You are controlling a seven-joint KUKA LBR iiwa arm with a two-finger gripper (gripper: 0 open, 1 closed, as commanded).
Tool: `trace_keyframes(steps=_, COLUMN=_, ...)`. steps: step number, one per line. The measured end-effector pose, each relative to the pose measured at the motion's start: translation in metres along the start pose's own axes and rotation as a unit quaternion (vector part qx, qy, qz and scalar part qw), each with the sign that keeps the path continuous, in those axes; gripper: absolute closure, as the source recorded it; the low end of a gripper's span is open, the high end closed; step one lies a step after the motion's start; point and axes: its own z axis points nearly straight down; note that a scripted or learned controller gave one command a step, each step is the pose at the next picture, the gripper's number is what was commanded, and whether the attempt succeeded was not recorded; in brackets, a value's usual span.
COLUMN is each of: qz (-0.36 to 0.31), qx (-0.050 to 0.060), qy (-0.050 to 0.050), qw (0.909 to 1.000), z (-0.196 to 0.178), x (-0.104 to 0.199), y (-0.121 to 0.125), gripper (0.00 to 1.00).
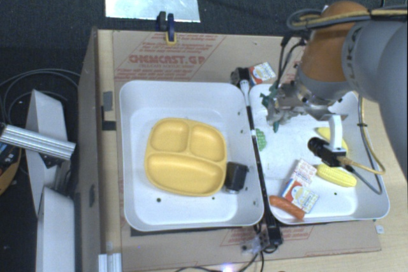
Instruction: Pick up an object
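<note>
My gripper (276, 113) hangs low over the back left part of the right bin (370, 200), close to the divider. A small green object (259, 137) lies by that bin's left wall, just in front of and left of the gripper. Further forward are a yellow corn cob (336, 175), a small white, red and blue box (300, 186) and an orange-red sausage-like piece (286, 207). Another yellow item (324, 133) peeks out right of the gripper. Nothing shows as held.
The left bin (137, 137) holds a yellow divided plate (186, 156) with a small black object (236, 176) at its right edge. A small carton (261, 72) sits at the back rim of the right bin. The arm (338, 54) covers that bin's back right.
</note>
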Motion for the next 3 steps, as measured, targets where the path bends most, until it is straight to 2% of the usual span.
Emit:
trace_keyframes(steps=1, qz=0.001, qx=0.001, qy=-0.001, qw=1.0, z=0.021, x=-0.088, y=0.047, gripper=1.0)
trace_keyframes(steps=2, qz=0.001, qx=0.0, qy=-0.001, qw=1.0, z=0.021, x=-0.087, y=0.048, gripper=0.0)
trace_keyframes(steps=3, qz=0.0, qx=0.001, qy=0.0, qw=1.0, z=0.101, x=-0.065, y=0.041, gripper=0.0)
